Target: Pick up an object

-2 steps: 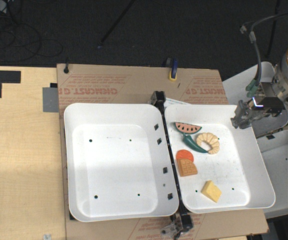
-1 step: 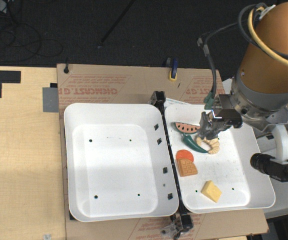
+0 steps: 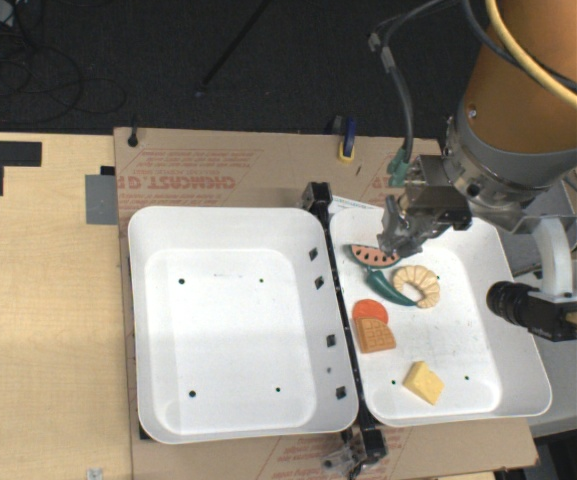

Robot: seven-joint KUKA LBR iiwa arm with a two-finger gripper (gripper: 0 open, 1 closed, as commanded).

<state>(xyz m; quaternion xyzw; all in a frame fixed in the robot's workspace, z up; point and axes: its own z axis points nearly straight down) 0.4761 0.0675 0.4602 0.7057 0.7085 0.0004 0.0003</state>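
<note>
My gripper [image 3: 392, 240] hangs over the far left part of the right bin [image 3: 513, 383], its dark fingers just above a watermelon slice [image 3: 370, 256]. Nothing shows between the fingers. Beside the slice lie a green pepper [image 3: 380, 286] and a curled croissant [image 3: 417, 284]. Nearer the front sit an orange waffle piece [image 3: 373, 326] and a yellow cheese wedge [image 3: 424, 382].
The left bin [image 3: 158, 268] stands beside the right one, split from it by a black clamp strip [image 3: 332, 308]. The big grey and orange arm [image 3: 523, 88] fills the upper right. A black cylinder [image 3: 528, 308] juts over the right bin's right edge.
</note>
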